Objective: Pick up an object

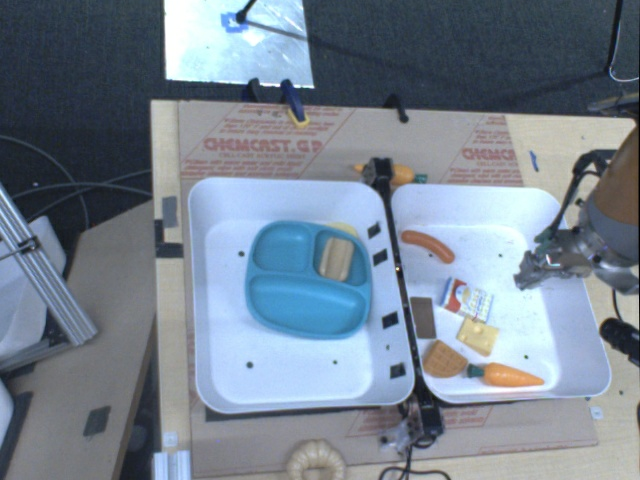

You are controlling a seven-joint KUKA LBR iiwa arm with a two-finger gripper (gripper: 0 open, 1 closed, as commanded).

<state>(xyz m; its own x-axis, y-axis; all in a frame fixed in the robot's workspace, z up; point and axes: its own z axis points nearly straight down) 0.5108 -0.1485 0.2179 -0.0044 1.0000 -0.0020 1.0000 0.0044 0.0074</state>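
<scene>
- Arm (612, 203) enters from the right; gripper (535, 268) sits over the right side of the right bin (575, 368), near its right wall.
- Jaws: can't tell the state, the tip is a blurred dark-grey mass. Nothing visibly held.
- Right bin contents, all apart from the gripper:
  - sausage (428, 245), toy, red-orange, upper left, lying at a slant.
  - small carton (467, 299), red/white/blue print, mid bin, just left of and below the gripper.
  - cheese wedge (478, 336), pale yellow, just below the carton, touching or nearly touching it.
  - brown block (423, 318), flat, dark, by the left wall.
  - bread slice (444, 359), tan, lower left.
  - carrot (510, 374), orange with green end, along the bottom wall, just right of the bread slice.
- Left bin (215, 298): blue divided plate (300, 293) in the middle. A tan bread-like piece (335, 258) stands in its upper right compartment; a pale yellow item behind it is mostly hidden.
- Black clips (390, 319) run down the seam between the bins.
- Small yellow item (402, 175) on the cardboard sheet (270, 138), just above the seam's top end; can't identify it.
</scene>
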